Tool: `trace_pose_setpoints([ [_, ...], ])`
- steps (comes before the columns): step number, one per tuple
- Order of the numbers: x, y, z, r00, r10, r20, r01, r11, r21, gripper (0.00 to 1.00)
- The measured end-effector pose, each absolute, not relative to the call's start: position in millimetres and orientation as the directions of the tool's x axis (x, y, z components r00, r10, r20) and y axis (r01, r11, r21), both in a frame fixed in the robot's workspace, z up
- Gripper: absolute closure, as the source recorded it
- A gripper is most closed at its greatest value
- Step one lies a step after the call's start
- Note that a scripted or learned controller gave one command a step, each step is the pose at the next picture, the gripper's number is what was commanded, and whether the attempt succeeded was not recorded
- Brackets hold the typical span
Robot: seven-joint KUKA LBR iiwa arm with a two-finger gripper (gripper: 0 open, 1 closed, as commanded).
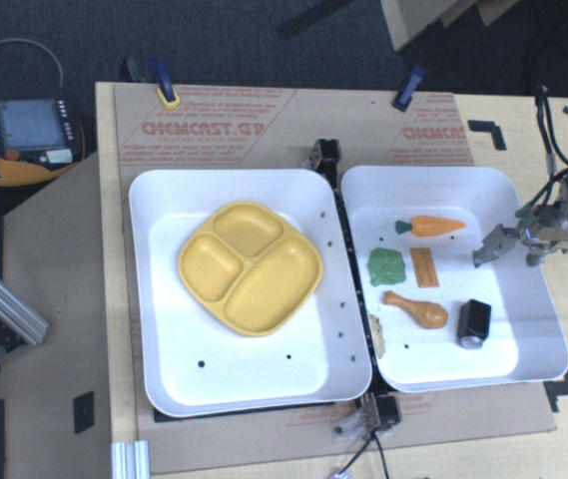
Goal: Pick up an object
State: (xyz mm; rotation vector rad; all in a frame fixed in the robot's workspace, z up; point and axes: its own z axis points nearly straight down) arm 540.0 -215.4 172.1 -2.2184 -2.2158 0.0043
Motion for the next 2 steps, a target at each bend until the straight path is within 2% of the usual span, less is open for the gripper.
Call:
trace_pose_setpoints([
  [1,536.8,-204.8,121.5,0.0,1.0,0.003,1.0,0.0,-0.006,0.0],
  [2,538.4,-206.1,135.5,0.0,1.0,-0.001,1.0,0.0,0.002,1.0],
])
